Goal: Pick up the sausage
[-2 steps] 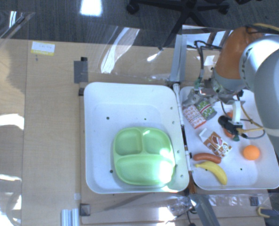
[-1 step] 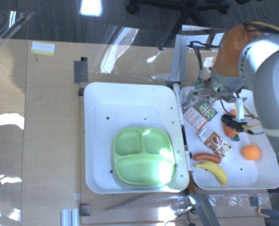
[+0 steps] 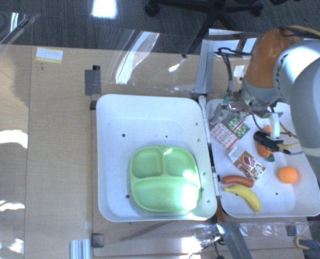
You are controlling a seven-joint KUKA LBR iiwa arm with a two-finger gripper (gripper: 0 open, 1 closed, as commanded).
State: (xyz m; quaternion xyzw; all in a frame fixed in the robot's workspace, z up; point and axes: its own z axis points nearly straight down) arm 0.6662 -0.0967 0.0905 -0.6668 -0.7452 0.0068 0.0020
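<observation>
The sausage (image 3: pixel 237 180) lies in the right bin (image 3: pixel 305 204), touching the banana (image 3: pixel 245 195) below it. The hand (image 3: pixel 231 108) hovers at the bin's far corner; its opening cannot be told.

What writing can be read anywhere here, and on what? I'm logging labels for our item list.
No text reads clearly.
Yellow sticker on the bench: print too small to read.
Red and green packet in the right bin: printed, blurred.
Brown and white packet above the sausage: printed, blurred.
</observation>
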